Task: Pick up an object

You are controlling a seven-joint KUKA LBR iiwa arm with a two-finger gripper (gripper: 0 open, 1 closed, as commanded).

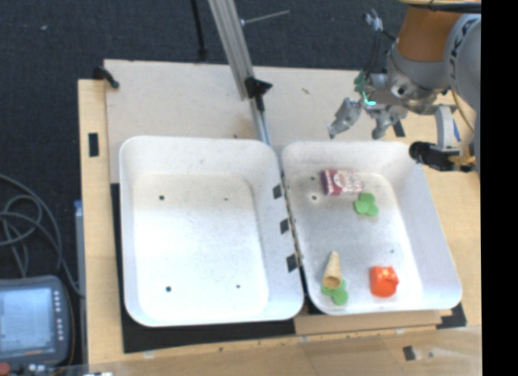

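Hand (pixel 363 124) hanging wide and empty above the right bin's (pixel 433 229) far rim, box (pixel 341 181) lying just below it, so descending here is risking striking the rim.

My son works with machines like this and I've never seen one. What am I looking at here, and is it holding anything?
This is one picture, taken by a camera fixed above a workbench and looking down at a slant. The grey and orange machine at the upper right is a robot arm. At its end is a claw with two fingers, spread open, nothing between them; it hangs above the far edge of the right bin.

Two shallow white bins sit side by side. The right one holds a small pink and white carton, a green piece, a red block and a tan cone that touches another green piece. The left bin lies beside it. The arm's job is to pick up one object.
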